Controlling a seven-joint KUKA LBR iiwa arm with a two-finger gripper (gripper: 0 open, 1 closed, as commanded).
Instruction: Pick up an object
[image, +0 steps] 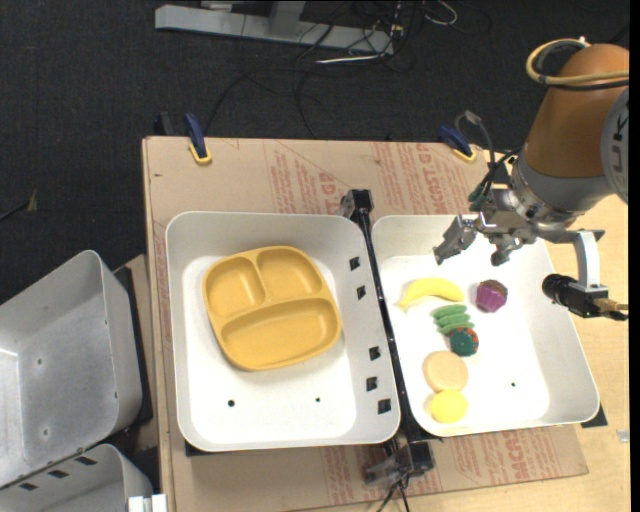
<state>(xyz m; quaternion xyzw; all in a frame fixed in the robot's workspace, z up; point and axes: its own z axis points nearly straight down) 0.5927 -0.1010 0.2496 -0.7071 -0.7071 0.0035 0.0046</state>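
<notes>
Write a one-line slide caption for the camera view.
Arm's gripper hovers with jaws open above the right bin of toy food, near the banana; a yellow divided plate sits in the left bin.

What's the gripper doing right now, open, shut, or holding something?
Gripper: open, holding nothing, poised above the right bin near the banana and the purple toy.
</notes>
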